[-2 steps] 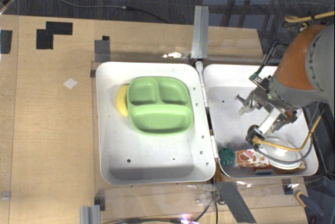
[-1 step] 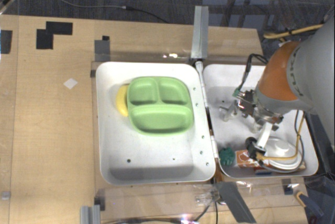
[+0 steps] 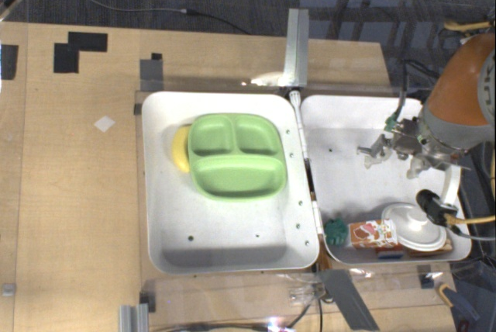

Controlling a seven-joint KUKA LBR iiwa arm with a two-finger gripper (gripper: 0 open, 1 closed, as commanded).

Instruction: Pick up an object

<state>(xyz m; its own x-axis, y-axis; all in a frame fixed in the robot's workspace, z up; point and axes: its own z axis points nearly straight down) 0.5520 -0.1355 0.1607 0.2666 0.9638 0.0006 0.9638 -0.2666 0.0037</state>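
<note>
My gripper [image 3: 377, 150] hangs over the upper right part of the right bin [image 3: 341, 121], with the arm's orange band [image 3: 465, 86] behind it at the right edge. Along that bin's front wall lie a small dark green object [image 3: 335, 231], a red-brown carton [image 3: 375, 234] and a white round lid-like piece [image 3: 416, 226]. All three are below the gripper in the view and apart from it. In the left bin [image 3: 225, 241] a green divided plate [image 3: 235, 154] lies on top of a yellow object [image 3: 180, 150] that peeks out at its left.
A metal post [image 3: 297, 51] stands behind the seam between the two bins. Cables and a black connector [image 3: 431, 203] hang beside the wrist over the right bin's right side. Wooden bench surface [image 3: 70, 191] extends to the left.
</note>
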